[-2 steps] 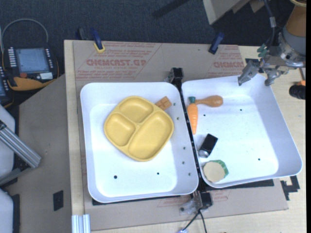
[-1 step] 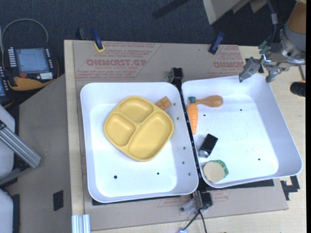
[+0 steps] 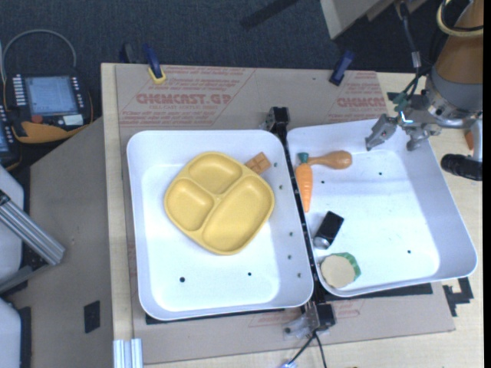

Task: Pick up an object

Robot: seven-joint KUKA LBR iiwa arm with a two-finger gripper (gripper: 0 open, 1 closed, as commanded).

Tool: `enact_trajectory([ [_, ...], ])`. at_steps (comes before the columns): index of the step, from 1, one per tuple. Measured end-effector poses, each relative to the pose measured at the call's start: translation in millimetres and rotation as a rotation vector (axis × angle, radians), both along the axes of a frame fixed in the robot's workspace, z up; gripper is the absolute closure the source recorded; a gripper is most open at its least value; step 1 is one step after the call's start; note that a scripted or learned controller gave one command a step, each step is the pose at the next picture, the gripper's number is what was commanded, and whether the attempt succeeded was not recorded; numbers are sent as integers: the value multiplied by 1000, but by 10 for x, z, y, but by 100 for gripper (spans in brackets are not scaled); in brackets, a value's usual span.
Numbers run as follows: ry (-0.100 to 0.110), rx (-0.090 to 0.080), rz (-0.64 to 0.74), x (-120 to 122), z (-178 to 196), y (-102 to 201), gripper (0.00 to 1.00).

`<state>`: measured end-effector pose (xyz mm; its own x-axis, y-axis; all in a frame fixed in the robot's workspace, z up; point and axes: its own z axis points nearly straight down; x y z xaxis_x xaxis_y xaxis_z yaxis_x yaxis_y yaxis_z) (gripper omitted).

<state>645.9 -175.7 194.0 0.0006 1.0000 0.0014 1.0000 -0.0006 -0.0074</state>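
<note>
At the near edge of the surface stand two white bins side by side. In the right bin, at about 7 o'clock of its floor, lies a round slice with a green rim, pale on top. Just above it, a small black block lies tilted, close to the bin's left wall. Further up along the same wall is a toy carrot, orange with a green top, pointing toward the viewer. Beside its top, at about 11 o'clock of the bin, lies a tan pear-shaped piece.

The left bin holds a yellow divided plate with three compartments, near the bin's middle. A small brown block touches the plate's rim at 1 o'clock.

At the far right corner of the right bin, about 1 o'clock, the pincer hangs over the rim. Its two fingers are spread apart and nothing is between them.
</note>
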Motion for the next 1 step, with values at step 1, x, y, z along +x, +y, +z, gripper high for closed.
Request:
enact_trajectory([
  [1,0,1,1,-49,-505,97,0],
])
